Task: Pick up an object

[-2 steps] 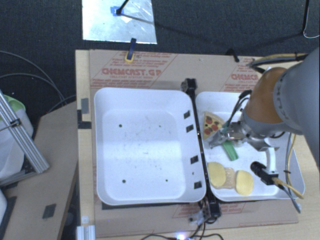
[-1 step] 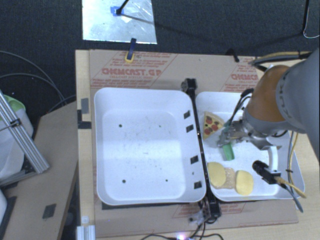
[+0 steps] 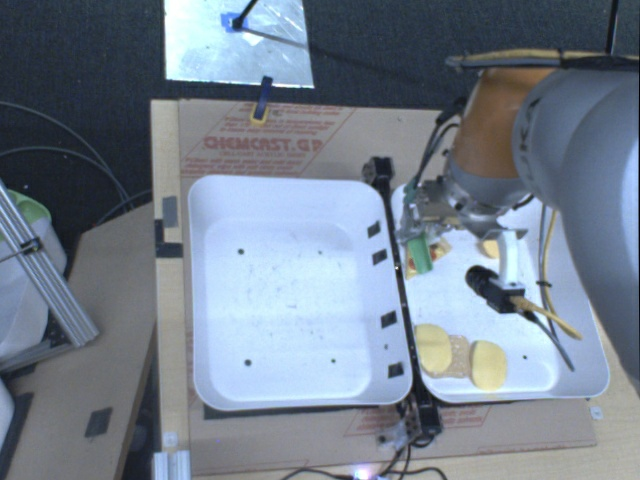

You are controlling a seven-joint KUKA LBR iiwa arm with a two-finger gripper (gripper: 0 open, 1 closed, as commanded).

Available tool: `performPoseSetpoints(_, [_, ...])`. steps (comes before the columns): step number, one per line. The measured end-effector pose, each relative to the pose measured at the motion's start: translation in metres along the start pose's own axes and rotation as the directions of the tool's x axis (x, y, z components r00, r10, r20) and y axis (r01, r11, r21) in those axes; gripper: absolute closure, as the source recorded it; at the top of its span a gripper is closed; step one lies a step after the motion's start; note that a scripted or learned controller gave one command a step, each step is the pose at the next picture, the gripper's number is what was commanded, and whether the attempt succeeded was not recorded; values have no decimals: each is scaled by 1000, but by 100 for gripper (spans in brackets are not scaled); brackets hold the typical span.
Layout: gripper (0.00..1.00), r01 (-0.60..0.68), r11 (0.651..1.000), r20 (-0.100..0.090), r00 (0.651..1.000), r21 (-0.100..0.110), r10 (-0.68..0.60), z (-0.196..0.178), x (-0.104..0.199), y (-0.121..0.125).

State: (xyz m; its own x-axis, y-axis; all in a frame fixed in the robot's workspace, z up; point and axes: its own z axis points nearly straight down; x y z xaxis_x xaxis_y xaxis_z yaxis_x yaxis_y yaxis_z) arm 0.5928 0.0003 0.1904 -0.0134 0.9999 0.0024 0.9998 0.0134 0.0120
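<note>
— Over the right bin (image 3: 540, 363), close to its left wall, the end effector (image 3: 417, 236) hangs right at a small green object (image 3: 418, 259). Approach or grasp?
— Grasp, I'd judge. Whether it is clenched, released or gripping the green piece, I cannot tell; the wrist hides that.
— And next?
— Closing firmly, if that isn't done, then a straight lift clear of the wall beside it.
— How does the piece look?
— Small, bright green, blocky, partly covered. Pale yellow discs (image 3: 433, 348) lie well apart, toward the bin's lower edge.
</note>
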Motion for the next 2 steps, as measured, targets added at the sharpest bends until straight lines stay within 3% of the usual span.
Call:
performPoseSetpoints(1, [100,-14,1000,5,1000,5,14,-22,-49,30])
performPoseSetpoints(2, [100,-6,1000,1,1000,3,6,-94,-17,4])
